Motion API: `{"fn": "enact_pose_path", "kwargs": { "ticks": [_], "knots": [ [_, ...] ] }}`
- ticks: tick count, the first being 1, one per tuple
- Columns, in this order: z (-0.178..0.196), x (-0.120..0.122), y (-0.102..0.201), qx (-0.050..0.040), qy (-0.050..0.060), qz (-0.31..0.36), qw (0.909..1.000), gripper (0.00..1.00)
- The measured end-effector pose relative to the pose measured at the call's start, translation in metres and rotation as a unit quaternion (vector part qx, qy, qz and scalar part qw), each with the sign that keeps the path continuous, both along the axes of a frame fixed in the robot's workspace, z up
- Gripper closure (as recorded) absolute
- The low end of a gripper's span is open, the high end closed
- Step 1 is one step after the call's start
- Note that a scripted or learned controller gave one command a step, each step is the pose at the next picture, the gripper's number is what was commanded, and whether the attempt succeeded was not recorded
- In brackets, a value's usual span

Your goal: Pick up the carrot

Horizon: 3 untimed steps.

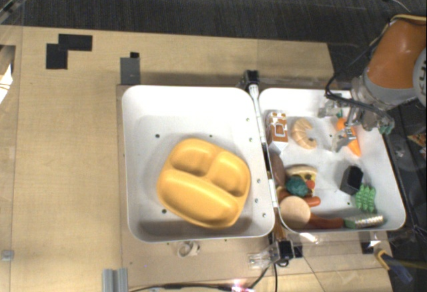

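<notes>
Two bins on the bench point(67, 171) from the overhead camera, and the gripper point(347, 129) sits low over the right bin point(393, 181), near its far right wall. The carrot point(352, 137), a small bright orange sliver, is right at the fingers, though I can't tell whether they're closed on it or just beside it. Biggest risk I'd guess: it's thin and slick-looking, so an off-centre pinch squirts it out, or it drops on the lift.
</notes>
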<state>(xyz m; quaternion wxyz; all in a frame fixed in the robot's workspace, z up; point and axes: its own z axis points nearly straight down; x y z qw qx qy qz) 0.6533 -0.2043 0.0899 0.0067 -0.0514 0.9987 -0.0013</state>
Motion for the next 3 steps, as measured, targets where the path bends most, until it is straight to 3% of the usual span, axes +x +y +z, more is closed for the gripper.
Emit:
{"fn": "enact_pose_path", "kwargs": {
  "ticks": [1,2,3],
  "knots": [
    [0.016,0.005,0.001,-0.0014,-0.008,0.003,1.0,1.0],
    [0.015,0.005,0.001,-0.0013,-0.008,0.003,1.0,0.0],
    [0.003,-0.002,-0.002,-0.0028,-0.003,0.081,0.9967,0.0]
  ]
}}
